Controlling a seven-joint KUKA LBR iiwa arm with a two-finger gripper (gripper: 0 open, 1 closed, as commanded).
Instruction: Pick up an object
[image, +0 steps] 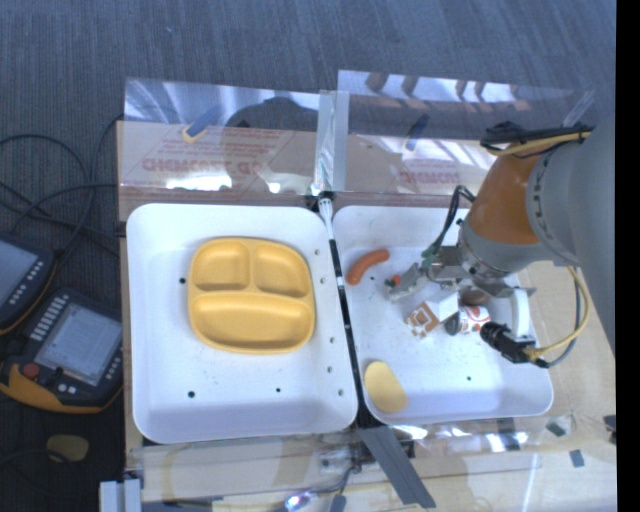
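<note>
My gripper (437, 270) hangs low over the middle of the right bin (500, 400), below the arm's orange band. Small objects lie around it. An orange sausage-shaped piece (365, 263) lies to its left, near the bin's left wall. A small grey-green item (402, 287) sits right at the gripper's tip. A brown-and-white piece (423, 317) and a red-and-white piece (473, 315) lie just in front of it. A flat yellow oval (383, 386) rests in the bin's front left corner. Whether the gripper holds anything is hidden.
The left bin (160, 390) holds a yellow divided plate (251, 294). A black cable connector (505, 343) hangs from the arm over the right bin's front right part. Clear plastic walls stand behind both bins. A teach pendant (60, 345) lies off the bench at the left.
</note>
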